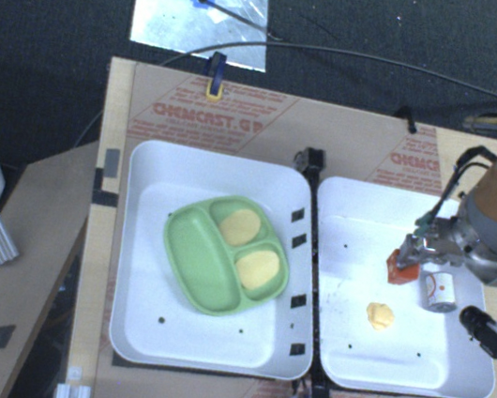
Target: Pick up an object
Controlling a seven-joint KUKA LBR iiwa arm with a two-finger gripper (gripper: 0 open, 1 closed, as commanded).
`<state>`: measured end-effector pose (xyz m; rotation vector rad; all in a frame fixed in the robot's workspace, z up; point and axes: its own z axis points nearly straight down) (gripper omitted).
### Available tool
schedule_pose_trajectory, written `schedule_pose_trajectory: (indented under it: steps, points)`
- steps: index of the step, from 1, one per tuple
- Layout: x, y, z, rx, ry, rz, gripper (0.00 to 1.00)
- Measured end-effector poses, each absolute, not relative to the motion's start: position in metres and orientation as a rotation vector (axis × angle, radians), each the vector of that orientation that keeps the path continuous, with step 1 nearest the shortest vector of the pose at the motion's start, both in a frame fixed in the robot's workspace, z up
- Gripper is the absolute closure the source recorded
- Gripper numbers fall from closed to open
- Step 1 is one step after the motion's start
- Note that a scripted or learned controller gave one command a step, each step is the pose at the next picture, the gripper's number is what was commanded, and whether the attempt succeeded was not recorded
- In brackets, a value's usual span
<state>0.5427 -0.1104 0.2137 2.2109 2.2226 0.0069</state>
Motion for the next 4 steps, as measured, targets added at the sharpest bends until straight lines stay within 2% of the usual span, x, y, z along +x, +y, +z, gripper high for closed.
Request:
schedule_pose_trajectory:
  steps: [1, 4]
  points:
    - [0.547, -0.102, 0.274, 2.210, 2.223, 0.008, 1.00]
    - [0.558, 0.077, 0.257, 2.210, 2.233, 0.004, 1.00]
